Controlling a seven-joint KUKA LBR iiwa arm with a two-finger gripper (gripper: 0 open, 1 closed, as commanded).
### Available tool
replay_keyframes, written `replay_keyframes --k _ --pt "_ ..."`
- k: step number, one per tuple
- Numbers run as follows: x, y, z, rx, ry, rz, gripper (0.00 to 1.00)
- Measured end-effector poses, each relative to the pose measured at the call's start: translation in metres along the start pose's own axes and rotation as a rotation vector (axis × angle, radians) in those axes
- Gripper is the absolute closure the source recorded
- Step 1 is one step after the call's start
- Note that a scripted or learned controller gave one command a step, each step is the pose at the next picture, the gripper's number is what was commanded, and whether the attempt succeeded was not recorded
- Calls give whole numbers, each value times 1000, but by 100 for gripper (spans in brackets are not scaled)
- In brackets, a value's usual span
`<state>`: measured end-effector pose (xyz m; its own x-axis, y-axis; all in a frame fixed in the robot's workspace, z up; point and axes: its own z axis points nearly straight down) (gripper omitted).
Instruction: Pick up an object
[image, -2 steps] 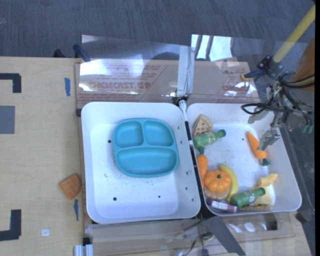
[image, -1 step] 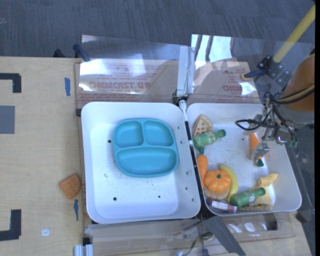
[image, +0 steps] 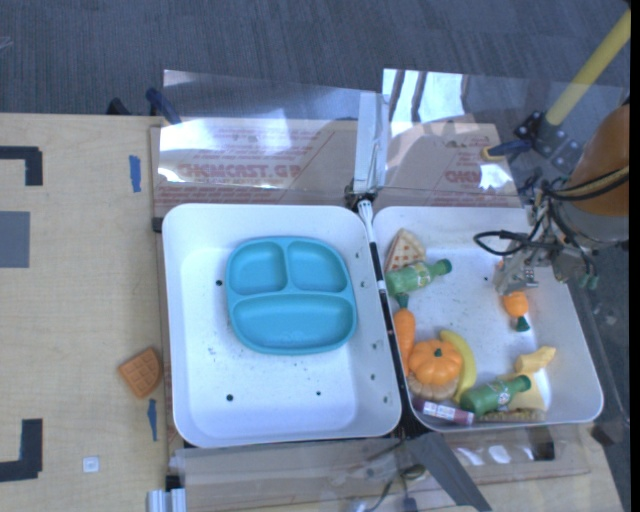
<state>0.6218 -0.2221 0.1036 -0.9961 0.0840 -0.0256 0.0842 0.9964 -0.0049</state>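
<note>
Orange and small, the toy carrot (image: 516, 306) at three o'clock in the right bin (image: 585, 375) looks light, hard and slippery, so I'd pinch its body; gripper (image: 517, 278) just above it, state unreadable.

Probably a robotics lab: taped bench (image: 70, 250), white bins (image: 190, 330), loose cables (image: 545, 225).

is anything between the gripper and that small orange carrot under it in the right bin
Nothing visible does. The two-finger gripper sits directly above the small orange toy carrot in the right white bin, over bare floor. The green toy bottle lies well to the camera's left.
</note>
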Motion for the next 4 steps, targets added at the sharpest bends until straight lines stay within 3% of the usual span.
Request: replay_keyframes --k 1,2,3,4 --pt "0 1 1 -1 2 -1 0" --pt "9 0 15 -4 17 27 0" --pt "4 1 0 0 1 24 100" --pt "4 1 1 -1 3 24 0"
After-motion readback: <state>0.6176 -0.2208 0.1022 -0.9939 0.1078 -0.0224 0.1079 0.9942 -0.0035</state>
